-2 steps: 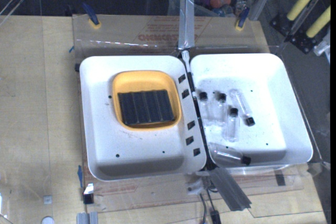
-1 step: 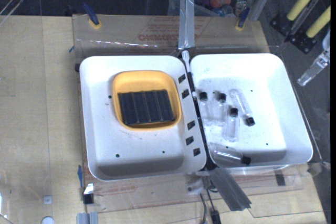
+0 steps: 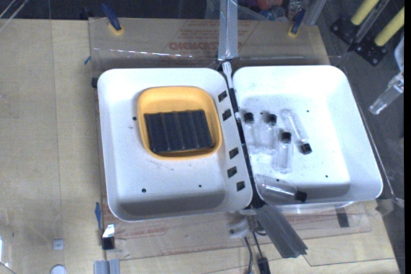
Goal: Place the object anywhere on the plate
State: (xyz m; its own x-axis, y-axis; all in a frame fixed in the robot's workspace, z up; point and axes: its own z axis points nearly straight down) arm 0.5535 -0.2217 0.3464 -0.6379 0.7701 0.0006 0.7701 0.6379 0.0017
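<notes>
- The left bin [image 3: 122, 189] carries a yellow plate [image 3: 149, 102] toward its far edge; a dark ribbed insert [image 3: 178, 131] lies on the plate.
- The right bin [image 3: 340, 138] holds several clear vials with black caps [image 3: 282, 141], clustered near its left wall; one vial [image 3: 282, 191] lies at the near-left corner.
- The arm [image 3: 393, 96] shows only as a pale part at the right bin's right edge — the pincer's state cannot be told.
- Step in hand, by judgement: pre-grasp — no vial is lifted yet.
- The next move calls for descending over one well-separated vial, closing across its narrow body, then carrying it over the dividing wall to the plate.
</notes>
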